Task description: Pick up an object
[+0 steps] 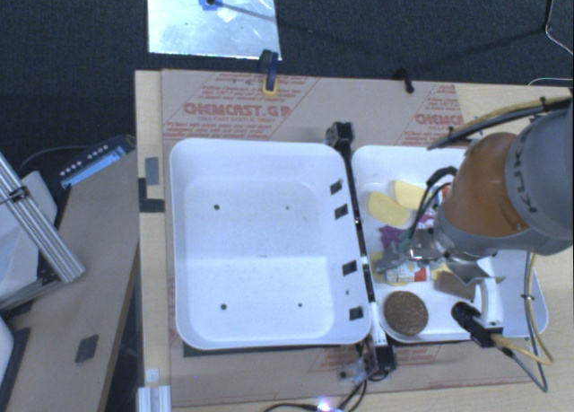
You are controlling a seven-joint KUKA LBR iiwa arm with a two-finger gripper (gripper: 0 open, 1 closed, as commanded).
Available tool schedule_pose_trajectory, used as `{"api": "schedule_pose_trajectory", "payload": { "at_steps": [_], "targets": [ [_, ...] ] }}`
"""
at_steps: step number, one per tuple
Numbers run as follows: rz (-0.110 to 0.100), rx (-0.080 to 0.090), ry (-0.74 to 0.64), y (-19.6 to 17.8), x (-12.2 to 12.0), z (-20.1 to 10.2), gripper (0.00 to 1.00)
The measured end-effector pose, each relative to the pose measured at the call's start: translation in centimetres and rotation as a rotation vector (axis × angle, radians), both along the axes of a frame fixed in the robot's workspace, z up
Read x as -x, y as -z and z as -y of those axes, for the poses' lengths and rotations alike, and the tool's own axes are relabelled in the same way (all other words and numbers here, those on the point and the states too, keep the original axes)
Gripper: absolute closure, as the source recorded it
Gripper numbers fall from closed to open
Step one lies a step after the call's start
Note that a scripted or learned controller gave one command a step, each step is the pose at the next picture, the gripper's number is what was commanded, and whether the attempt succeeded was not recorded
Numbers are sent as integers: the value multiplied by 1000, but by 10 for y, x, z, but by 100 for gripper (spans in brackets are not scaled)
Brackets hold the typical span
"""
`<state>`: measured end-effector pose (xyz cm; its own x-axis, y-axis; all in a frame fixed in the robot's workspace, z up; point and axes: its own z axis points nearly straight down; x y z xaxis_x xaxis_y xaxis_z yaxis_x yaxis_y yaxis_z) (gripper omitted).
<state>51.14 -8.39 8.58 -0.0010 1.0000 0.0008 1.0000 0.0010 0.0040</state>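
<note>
Over right bin (377, 161), arm (502, 195) low, yellow pieces (388, 208) just left

Both bins (260, 154) are plain white. In the right bin (377, 161) lie pale yellow pieces (395, 202), something purple (391, 234) and a speckled brown disc (405, 311). The arm (502, 195) is grey with an orange band.

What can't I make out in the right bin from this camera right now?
- Gripper: the arm's wrist covers it from above.
- Small objects under the wrist: overlapped and blurred, too small to identify.
- Right bin: its right half lies behind the arm.
- Yellow pieces: partly covered by cables.
</note>
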Motion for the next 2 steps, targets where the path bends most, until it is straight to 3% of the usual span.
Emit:
{"api": "schedule_pose_trajectory", "payload": {
  "at_steps": [1, 2],
  "targets": [
    [5, 3, -4, -1, -69, 18, 0],
    [3, 0, -3, -11, -68, 18, 100]
  ]
}}
